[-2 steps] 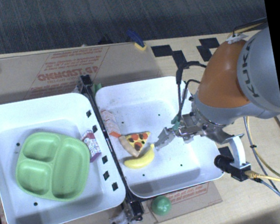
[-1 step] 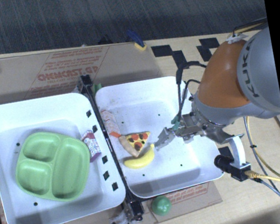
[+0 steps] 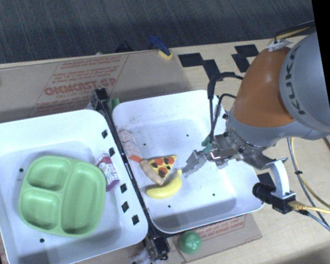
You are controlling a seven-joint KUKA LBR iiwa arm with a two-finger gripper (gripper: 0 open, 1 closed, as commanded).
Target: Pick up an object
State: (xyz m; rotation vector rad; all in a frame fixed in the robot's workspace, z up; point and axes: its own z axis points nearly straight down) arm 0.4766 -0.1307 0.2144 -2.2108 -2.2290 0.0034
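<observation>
Gripper [image 3: 189,166] low in the right white bin [image 3: 219,204], fingers near-closed and holding nothing.
Its tips sit just right of the yellow toy banana [image 3: 165,189] and toy pizza slice [image 3: 159,166].

You have two white bins [image 3: 38,128]; the left one carries a pale green divided plate [image 3: 62,194], with a maroon-and-white packet [image 3: 108,170] at its 3 o'clock. In the right bin, see a yellow banana [image 3: 165,188], a tan pizza slice [image 3: 159,166] with red and dark dots, and an orange carrot [image 3: 136,159]. At 6 o'clock, a green ball [image 3: 189,241] rests on brown cardboard [image 3: 80,80] printed red.
</observation>
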